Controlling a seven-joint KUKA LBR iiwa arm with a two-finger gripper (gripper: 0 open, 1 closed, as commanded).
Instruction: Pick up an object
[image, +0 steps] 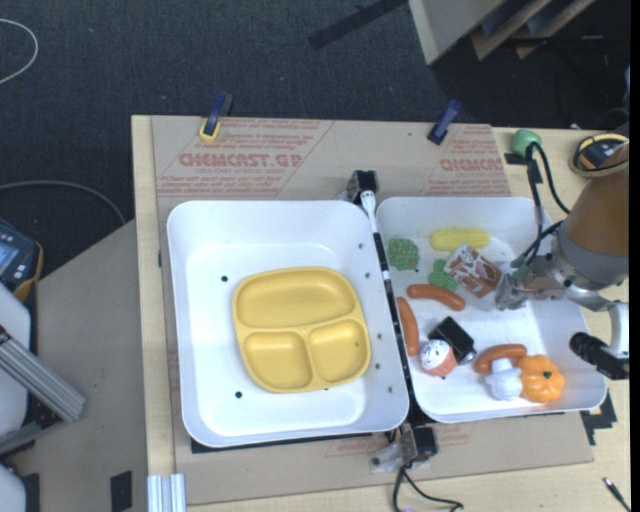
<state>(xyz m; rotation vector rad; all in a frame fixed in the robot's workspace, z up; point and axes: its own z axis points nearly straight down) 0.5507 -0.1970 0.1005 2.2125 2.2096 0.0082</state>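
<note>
Claw (515, 290) sits low in the right bin (560, 395), at its right-hand side, and from my screen I cannot tell how it is set. Nearest the camera in that bin I see an orange pumpkin (543, 378) touching a small white figure (503, 381), with an orange sausage (499, 355) just beyond them and a round white-and-red toy (436, 356) beside a black block (454, 335). Farther back, a brown-and-white packet (472, 271) lies just left of the claw, nearly touching it, so I judge it the likeliest pick; its long axis runs slantwise from upper left to lower right. A second sausage (435, 295) lies left of the packet, then a green broccoli piece (403, 253) and a yellow corn cob (460, 239) toward the far wall. The left bin (200, 330) on the desk (300, 150) holds a yellow divided tray (300, 328).
</note>
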